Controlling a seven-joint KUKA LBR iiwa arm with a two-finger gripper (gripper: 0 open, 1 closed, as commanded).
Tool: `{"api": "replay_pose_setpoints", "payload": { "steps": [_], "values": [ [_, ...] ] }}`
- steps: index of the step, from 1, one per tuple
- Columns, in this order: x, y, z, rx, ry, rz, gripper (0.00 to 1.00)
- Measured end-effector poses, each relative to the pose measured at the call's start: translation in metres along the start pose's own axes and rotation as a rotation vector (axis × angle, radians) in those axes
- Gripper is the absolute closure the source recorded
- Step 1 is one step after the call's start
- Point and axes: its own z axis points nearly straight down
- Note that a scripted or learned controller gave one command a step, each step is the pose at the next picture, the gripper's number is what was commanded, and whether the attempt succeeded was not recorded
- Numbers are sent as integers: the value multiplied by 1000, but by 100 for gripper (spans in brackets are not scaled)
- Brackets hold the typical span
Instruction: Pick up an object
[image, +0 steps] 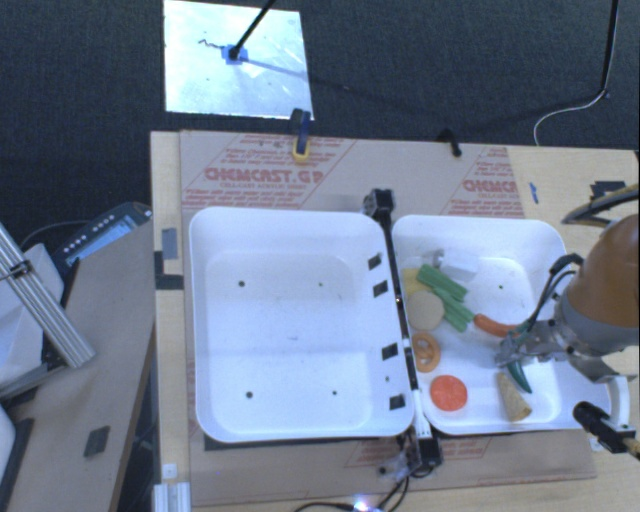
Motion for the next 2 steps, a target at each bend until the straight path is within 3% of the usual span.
{"api": "replay_pose_setpoints", "payload": {
  "steps": [1,2],
  "values": [
    [16,6,-54,-2,-1,-4,100],
    [106,27,-190,-13,1,-14,100]
  ]
}}
